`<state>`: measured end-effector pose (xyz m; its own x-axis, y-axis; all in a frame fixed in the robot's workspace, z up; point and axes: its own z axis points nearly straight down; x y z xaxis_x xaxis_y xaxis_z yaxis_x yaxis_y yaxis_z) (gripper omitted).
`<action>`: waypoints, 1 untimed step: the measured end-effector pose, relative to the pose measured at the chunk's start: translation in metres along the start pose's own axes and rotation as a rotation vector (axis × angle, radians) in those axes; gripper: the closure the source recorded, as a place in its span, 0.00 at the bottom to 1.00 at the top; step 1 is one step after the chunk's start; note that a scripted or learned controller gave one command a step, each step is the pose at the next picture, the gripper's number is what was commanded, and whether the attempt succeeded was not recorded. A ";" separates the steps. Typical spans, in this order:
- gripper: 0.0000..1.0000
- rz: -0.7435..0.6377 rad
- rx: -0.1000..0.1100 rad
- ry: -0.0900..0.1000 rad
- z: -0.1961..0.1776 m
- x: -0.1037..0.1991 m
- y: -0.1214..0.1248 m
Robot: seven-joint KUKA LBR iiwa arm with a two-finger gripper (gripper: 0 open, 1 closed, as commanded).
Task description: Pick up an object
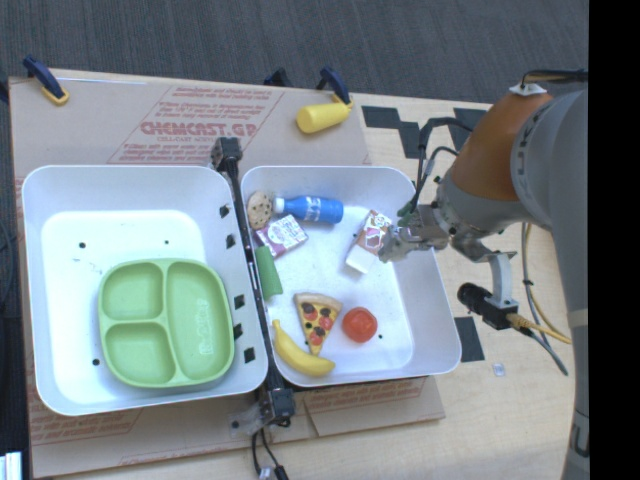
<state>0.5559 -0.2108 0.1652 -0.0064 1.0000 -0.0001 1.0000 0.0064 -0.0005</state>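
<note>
Taking the right bin (432,320) as landmark: along its near wall lie one banana (300,356), one pizza slice (318,321) and one tomato (360,324). Mid-bin, a small carton (371,240) sits at the gripper (392,245); whether the fingers grip it cannot be told. Farther back lie a blue bottle (310,208), a cookie (260,208) and a maroon packet (282,234). Left of the bin, one green divided tray (165,320).

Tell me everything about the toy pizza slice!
The pizza slice is a small wedge that looks like plastic, with a tan crust edge, yellow cheese and dark red round toppings. It lies flat on the floor of the right bin, crust toward the bin's middle, tip toward the near wall. The banana lies against its tip side, and the red tomato sits just beside it.
</note>
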 end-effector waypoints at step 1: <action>1.00 0.000 0.003 0.001 0.074 0.000 -0.041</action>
<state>0.5145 -0.2107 0.0917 -0.0061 1.0000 0.0013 1.0000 0.0062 -0.0033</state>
